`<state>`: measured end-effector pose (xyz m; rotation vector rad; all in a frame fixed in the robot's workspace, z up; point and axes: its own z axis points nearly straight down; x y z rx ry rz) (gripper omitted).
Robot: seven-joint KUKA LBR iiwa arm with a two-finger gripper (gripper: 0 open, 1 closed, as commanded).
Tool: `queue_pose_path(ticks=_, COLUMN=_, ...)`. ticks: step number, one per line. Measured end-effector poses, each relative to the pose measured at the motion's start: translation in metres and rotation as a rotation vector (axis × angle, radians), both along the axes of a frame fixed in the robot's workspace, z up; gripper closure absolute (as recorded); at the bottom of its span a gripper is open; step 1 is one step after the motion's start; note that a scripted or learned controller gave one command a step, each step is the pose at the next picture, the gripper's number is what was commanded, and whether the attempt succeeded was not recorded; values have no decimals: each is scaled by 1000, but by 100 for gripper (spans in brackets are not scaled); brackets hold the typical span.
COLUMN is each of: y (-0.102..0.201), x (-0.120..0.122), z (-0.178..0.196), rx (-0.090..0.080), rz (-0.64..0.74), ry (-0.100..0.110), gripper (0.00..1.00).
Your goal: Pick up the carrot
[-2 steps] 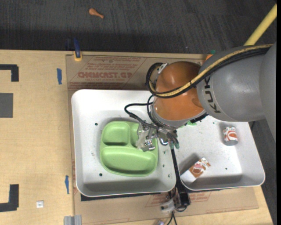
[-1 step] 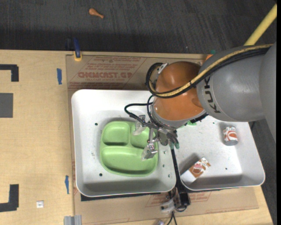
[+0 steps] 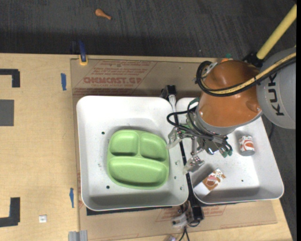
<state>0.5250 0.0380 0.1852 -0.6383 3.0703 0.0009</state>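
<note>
Because the small orange carrot (image 3: pixel 102 14) lies on the dark floor beyond both bins, long axis roughly ten-to-four o'clock, it sits well apart at eleven o'clock from the gripper (image 3: pixel 197 153), which hangs over the bins' shared rim; I cannot tell its grasp state.

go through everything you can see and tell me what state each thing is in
Green three-compartment plastic plate: flat in the left white bin, nothing in it.
Small orange carrot: on the dark floor beyond the bench, outside both bins.
Red-and-white can: in the right white bin.
Red-and-white packet: lying tilted, same bin.
Gripper: low over the divide between the bins.
</note>
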Motion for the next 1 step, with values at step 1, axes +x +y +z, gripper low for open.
queue_pose_path(ticks=1, y=-81, x=17, z=0, rx=0, rz=-155, ry=0, gripper=0)
